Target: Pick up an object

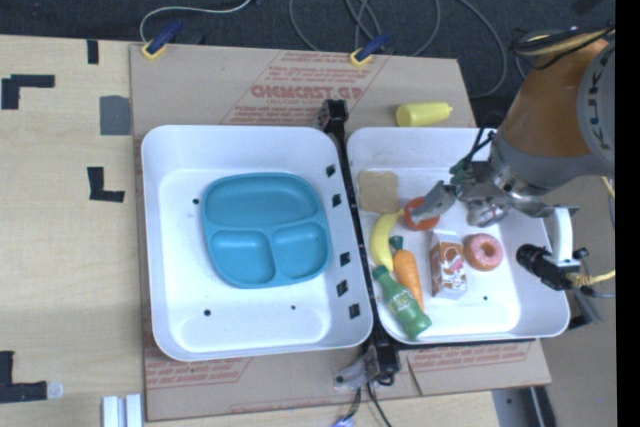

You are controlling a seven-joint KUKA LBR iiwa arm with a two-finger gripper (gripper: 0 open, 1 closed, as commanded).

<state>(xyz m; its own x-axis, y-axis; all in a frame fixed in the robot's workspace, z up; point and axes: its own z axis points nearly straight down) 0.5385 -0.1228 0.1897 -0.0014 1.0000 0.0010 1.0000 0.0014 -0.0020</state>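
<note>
Green bottle (403, 304) beside carrot (407, 274), banana (383, 237) | jaws (432, 206) over red piece (417, 213), state unclear

blue divided plate (266, 227) in the left bin (165, 165) (centred); yellow block (423, 114) on cardboard (290, 85).

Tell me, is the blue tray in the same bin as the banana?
No, the blue tray lies in the left bin, the banana in the right bin.

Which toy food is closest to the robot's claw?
The red-orange piece, right at the gripper. The banana, carrot and donut lie farther off.
</note>
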